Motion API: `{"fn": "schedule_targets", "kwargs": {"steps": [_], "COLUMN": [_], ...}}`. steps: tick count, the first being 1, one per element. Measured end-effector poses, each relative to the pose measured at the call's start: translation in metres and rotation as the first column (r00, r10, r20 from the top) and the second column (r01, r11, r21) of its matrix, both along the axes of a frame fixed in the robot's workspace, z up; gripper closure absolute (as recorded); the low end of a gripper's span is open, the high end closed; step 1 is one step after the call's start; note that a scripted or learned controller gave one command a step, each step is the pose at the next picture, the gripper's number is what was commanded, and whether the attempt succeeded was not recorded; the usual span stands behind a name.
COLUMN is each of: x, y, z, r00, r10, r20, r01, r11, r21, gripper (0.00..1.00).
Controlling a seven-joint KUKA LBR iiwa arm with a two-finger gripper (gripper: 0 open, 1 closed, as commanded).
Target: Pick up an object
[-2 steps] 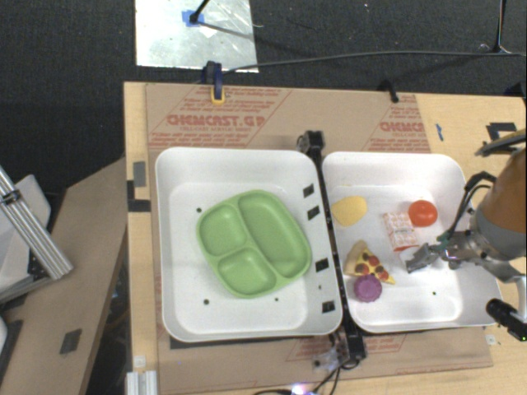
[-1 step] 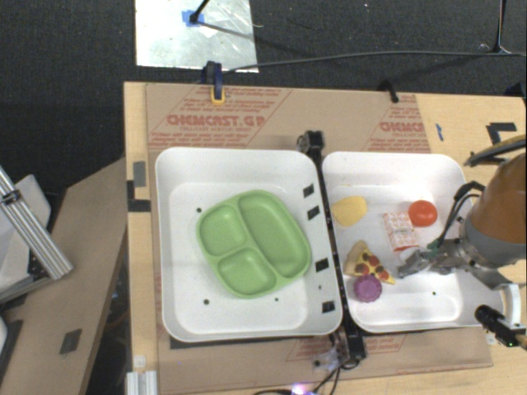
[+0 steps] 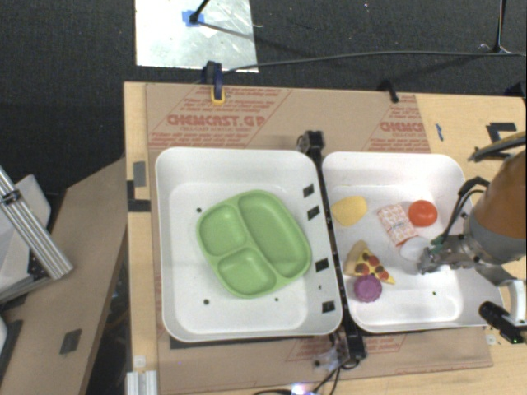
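Observation:
The right bin point(image 3: 394, 167) holds several toy foods: a yellow lemon-like piece point(image 3: 349, 211), a red and white packet point(image 3: 394, 222), an orange-red ball point(image 3: 423, 213), a pizza slice point(image 3: 366, 262) and a purple piece point(image 3: 367, 288). My gripper point(image 3: 429, 261) reaches in from the right and hangs low over the bin floor, just below the packet and right of the pizza slice. Nothing shows between its fingers. The arm's orange band point(image 3: 504, 200) is at the right edge.
The left bin point(image 3: 181, 220) carries a green three-compartment plate point(image 3: 252, 243). A black divider with clips point(image 3: 323, 237) runs between the bins. Cardboard point(image 3: 280, 113) lies under both. A metal frame point(image 3: 33, 229) stands at the far left.

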State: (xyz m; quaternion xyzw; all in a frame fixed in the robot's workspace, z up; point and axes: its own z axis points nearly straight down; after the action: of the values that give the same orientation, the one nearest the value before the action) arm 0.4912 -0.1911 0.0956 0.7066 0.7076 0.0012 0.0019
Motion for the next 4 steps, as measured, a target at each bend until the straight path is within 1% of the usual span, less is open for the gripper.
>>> {"fn": "schedule_targets", "kwargs": {"steps": [1,2,3,4], "x": [-0.003,0.007,0.008,0.029], "y": [-0.004,-0.007,-0.007,0.053], "z": [0.045,0.106,0.12,0.118], "r00": [1.0,1.0,1.0,1.0], "r10": [0.0,0.003,0.003,0.009], "r20": [0.001,0.004,0.0,-0.001], "r01": [0.0,-0.003,-0.003,-0.009], "r11": [1.0,1.0,1.0,1.0], "r21": [-0.002,-0.002,-0.001,0.003], "gripper": [1.0,1.0,1.0,1.0]}}
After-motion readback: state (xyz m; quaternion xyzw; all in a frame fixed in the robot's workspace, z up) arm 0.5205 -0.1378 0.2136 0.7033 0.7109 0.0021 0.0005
